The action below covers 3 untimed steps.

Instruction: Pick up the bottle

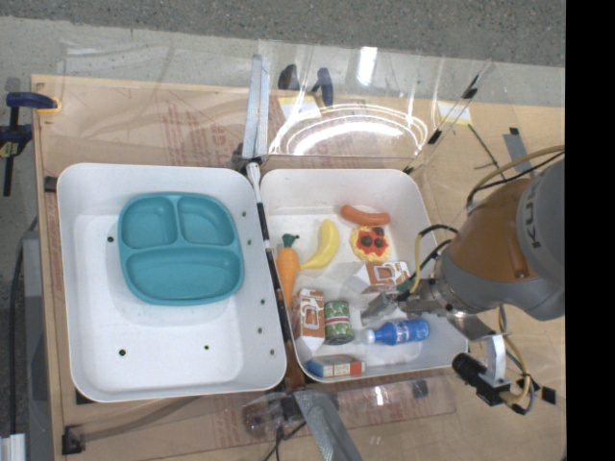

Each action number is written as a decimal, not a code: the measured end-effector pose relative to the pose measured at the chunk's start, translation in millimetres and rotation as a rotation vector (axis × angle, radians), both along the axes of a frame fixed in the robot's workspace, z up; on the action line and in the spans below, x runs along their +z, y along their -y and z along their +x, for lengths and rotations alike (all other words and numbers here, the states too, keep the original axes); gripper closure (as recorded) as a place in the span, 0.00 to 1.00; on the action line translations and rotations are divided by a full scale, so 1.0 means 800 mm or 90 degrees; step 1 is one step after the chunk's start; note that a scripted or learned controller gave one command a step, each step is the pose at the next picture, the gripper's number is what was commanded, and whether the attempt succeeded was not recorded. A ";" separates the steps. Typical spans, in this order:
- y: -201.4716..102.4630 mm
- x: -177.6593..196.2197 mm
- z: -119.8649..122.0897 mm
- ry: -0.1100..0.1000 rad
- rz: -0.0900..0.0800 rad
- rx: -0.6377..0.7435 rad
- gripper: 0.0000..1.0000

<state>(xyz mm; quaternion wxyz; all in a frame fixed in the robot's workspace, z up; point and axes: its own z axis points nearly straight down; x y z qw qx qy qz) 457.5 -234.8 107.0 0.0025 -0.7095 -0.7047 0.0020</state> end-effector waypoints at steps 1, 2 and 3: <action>-0.015 -0.025 -0.007 0.002 0.001 0.041 0.00; -0.014 -0.013 -0.007 0.001 0.001 0.041 1.00; -0.083 0.074 -0.006 0.003 0.000 -0.090 1.00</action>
